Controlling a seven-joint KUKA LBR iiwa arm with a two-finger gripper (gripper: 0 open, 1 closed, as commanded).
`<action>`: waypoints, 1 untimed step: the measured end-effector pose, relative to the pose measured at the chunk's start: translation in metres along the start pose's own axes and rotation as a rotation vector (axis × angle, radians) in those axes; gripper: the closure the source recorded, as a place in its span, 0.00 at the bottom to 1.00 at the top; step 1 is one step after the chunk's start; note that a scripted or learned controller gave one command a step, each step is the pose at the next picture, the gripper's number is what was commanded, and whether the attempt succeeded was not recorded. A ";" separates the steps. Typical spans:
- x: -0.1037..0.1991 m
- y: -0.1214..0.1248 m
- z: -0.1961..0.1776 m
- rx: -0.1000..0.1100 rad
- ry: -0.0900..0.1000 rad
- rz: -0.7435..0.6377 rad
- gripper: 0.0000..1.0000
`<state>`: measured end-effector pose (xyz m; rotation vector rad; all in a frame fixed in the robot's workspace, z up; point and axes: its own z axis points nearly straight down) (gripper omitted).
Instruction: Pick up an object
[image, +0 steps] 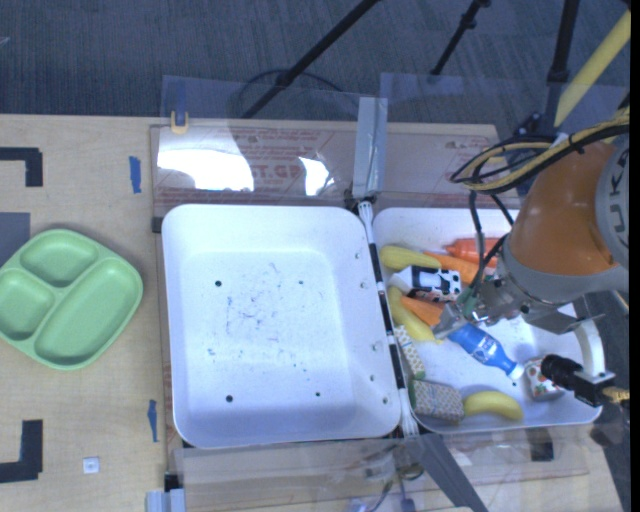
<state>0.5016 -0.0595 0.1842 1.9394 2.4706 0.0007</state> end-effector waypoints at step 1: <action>0.000 0.000 0.000 0.000 0.000 0.000 0.00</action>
